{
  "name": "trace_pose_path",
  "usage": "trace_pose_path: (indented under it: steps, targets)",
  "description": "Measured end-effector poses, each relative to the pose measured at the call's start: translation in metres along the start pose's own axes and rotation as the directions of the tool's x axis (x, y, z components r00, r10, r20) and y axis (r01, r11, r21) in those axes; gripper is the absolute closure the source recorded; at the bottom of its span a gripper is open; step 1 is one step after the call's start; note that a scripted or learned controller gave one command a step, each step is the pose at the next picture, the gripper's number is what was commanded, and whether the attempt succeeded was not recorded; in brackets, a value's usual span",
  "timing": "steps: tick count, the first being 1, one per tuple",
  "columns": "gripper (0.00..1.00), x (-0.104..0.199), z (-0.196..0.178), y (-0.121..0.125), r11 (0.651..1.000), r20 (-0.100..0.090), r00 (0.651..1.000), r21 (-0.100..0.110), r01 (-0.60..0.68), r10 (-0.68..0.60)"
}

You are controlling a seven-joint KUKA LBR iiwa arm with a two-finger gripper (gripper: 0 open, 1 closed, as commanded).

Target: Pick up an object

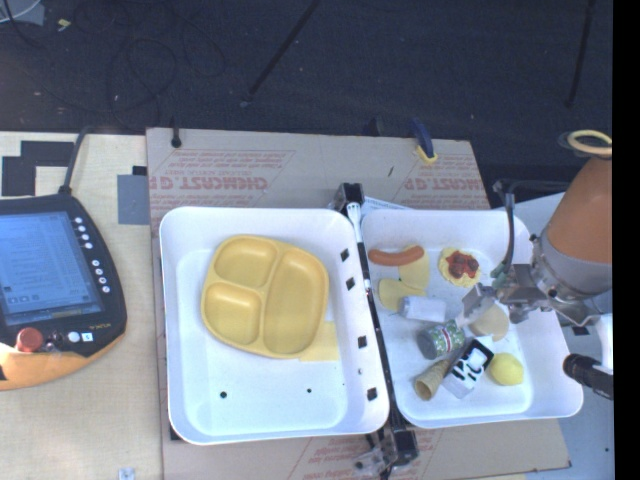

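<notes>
Cardboard-lined surface (250, 168), right bin (548, 400): your gripper (497, 303) hangs low over a pale block (491, 324) just at its 6 o'clock, and whether its grip is spread or closed you cannot tell.

Yellow divided plate (265, 294) in left bin (190, 388); pincer (487, 308) over cluttered right bin (545, 400).

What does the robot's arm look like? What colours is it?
The arm is fat and round, with a big orange band and grey metal below it. At its tip sits a small grey metal gripper. A thin dark cable runs beside it.
</notes>
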State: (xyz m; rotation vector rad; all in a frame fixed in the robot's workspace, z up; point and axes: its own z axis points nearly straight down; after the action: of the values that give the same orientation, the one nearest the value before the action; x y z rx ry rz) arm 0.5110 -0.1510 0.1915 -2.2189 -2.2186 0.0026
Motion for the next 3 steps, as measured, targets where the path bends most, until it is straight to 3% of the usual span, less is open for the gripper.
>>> trace_pose_path:
  steps: [1,2,3]
  targets:
    - [0.00,0.014,0.066,-0.008,1.000,0.002,1.000,-0.006,-0.002,0.002]
    - [0.00,0.053,0.101,0.079,1.000,-0.001,1.000,-0.006,0.005,-0.005]
    - [0.00,0.061,0.103,0.015,1.000,0.000,1.000,-0.003,-0.002,0.002]
